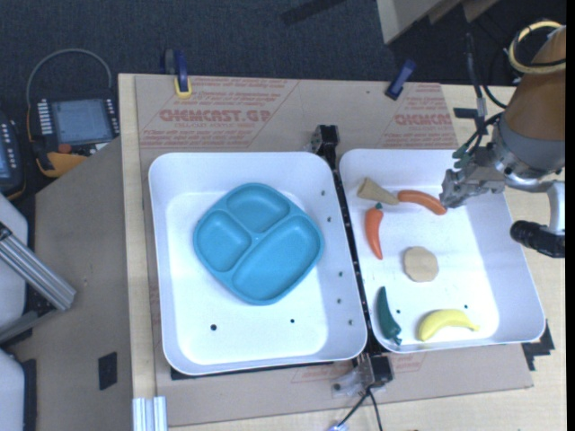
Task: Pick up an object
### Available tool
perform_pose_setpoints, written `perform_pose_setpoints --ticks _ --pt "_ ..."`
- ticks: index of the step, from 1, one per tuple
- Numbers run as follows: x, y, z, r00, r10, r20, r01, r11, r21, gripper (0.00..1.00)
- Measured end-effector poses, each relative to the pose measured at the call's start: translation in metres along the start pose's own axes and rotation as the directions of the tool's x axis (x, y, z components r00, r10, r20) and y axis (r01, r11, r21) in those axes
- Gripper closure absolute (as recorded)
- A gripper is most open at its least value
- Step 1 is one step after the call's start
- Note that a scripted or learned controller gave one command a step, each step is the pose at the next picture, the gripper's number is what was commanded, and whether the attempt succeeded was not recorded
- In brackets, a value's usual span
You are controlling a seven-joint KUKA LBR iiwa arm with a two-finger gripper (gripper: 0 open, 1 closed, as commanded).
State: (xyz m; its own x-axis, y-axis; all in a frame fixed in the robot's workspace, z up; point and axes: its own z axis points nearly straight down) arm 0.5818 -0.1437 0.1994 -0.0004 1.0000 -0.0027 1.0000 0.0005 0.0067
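Observation:
The right bin (pixel 508 268) holds several toy foods: an orange sausage (pixel 420 201), a red-orange carrot (pixel 374 230), a tan wedge (pixel 375 190), a round tan cookie (pixel 420 264), a yellow banana (pixel 446 323) and a dark green piece (pixel 384 314). My gripper (pixel 454 191) hangs at the far right side of this bin, its tip right beside the sausage's right end. Nothing shows between its fingers.
The left bin (pixel 180 312) holds a blue divided plate (pixel 259 241). A black clamp (pixel 325 138) sits at the back between the bins. Cables and the arm's body (pixel 537 115) crowd the right edge. A pendant (pixel 79 119) lies off the bench at left.

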Motion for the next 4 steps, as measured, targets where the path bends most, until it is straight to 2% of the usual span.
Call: perform_pose_setpoints --ticks 1,2,3,4 --pt "-0.001 0.001 -0.044 1.0 -0.001 0.0 0.001 1.0 -0.001 1.0" --pt "-0.001 0.002 -0.064 1.0 -0.001 -0.001 0.001 1.0 0.002 1.0" --pt "0.044 0.002 -0.062 1.0 -0.005 -0.005 0.005 1.0 0.008 1.0" --pt "0.093 -0.011 -0.047 1.0 -0.005 -0.005 0.005 1.0 0.01 1.0"
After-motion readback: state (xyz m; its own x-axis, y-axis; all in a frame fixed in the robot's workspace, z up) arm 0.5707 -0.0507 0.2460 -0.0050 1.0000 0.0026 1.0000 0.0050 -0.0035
